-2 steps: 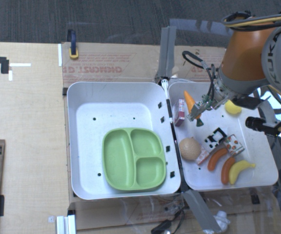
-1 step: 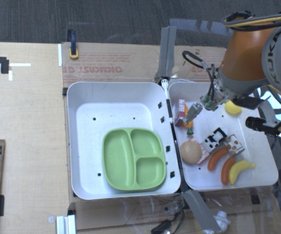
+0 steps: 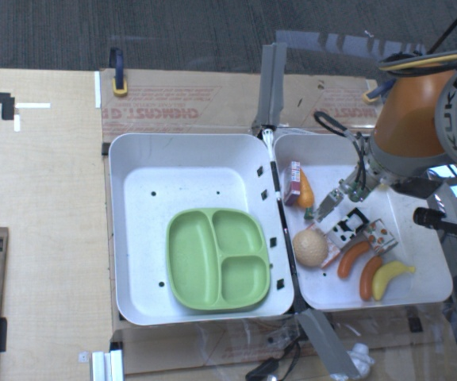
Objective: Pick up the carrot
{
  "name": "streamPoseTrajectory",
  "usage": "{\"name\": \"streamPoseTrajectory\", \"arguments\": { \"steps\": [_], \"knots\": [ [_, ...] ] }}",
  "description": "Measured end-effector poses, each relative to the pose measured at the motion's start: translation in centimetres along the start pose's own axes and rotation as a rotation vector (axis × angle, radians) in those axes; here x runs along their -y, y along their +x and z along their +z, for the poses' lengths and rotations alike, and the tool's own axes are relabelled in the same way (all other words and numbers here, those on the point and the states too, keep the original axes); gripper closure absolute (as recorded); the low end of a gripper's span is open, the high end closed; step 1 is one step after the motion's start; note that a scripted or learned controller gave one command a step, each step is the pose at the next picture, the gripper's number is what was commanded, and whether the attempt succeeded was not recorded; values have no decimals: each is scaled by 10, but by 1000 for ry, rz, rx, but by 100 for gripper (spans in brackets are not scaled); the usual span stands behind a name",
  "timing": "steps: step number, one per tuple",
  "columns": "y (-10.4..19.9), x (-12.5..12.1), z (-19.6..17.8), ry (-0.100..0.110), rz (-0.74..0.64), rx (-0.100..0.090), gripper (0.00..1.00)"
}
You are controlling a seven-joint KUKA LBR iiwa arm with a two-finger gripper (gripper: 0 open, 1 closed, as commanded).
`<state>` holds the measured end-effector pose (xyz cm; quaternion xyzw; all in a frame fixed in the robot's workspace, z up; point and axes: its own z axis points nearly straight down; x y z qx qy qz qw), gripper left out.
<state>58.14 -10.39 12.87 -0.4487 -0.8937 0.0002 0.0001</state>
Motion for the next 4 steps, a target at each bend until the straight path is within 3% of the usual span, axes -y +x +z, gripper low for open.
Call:
{"name": "streamPoseTrajectory", "arguments": {
  "steps": [1,2,3,4],
  "knots": [
    [-27,-38,31,-6,-260,6,0],
    [-27,-35,22,3,-258,-4,100],
    [-39,-52,35,3,-74,5,100],
    [-31,-31,37,0,243,1,100]
  ]
}}
